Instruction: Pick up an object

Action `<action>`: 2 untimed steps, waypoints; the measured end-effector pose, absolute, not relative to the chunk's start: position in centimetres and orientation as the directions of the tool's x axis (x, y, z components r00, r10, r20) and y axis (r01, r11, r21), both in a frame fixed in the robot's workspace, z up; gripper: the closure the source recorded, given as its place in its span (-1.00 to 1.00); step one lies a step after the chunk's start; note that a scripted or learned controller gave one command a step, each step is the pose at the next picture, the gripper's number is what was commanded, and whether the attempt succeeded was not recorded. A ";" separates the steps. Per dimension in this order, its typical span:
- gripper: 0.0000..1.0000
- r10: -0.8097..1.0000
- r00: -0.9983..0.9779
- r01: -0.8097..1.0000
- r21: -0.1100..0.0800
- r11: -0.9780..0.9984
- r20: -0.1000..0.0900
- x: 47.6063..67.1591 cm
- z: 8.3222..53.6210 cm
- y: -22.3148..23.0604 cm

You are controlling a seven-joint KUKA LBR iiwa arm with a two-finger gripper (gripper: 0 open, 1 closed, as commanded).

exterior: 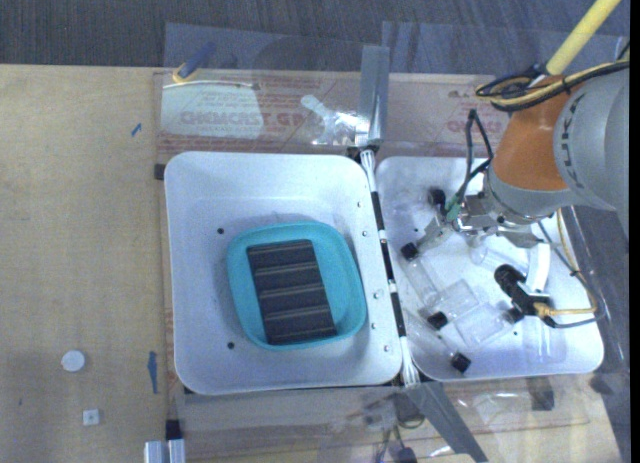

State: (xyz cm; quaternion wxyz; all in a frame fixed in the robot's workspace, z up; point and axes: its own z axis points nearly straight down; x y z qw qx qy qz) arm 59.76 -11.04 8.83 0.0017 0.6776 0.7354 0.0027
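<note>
My hand hangs low over the right bin; whether it grips anything I cannot tell. A clear plastic piece lies below it, mid-bin; I should descend squarely. The left bin holds a teal tray; the desk is wood.

This looks like a robotics lab: a grey KUKA arm with trailing cables reaches over a plywood bench bearing two white bins, taped plastic sheeting and bare metal brackets.
</note>
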 end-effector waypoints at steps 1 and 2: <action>1.00 0.997 -0.082 0.997 0.011 0.082 0.000 59.9 10.0 -11.1; -1.00 0.997 -0.081 0.997 0.010 0.081 0.000 59.9 10.0 -11.1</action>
